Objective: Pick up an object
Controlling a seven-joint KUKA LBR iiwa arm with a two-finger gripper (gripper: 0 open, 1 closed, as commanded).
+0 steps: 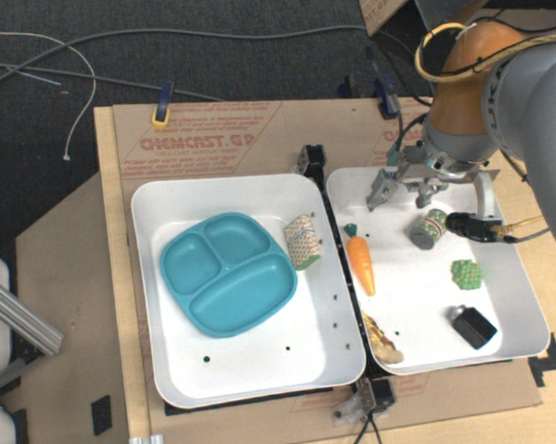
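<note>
So the pincer (pixel 406 188) was hanging over the far part of the right bin (pixel 511 338), fingers spread apart and nothing between them, so released. Just to its near right sat a small can (pixel 429 229) lying on its side, not touching the fingers as far as I could tell. In the same bin: a toy carrot (pixel 359 264) near the left wall, a green broccoli-looking lump (pixel 466 273) toward the right, a little black block (pixel 474 326) in the near right corner, and a brownish scrap (pixel 383 341) at the near left corner. The left bin (pixel 174 363) had a blue divided plate (pixel 228 272) in the middle, with a patterned cup thing (pixel 303 240) tipped over just beside its right edge. Both bins sat on the cardboard-covered tabletop (pixel 121 273).
</note>
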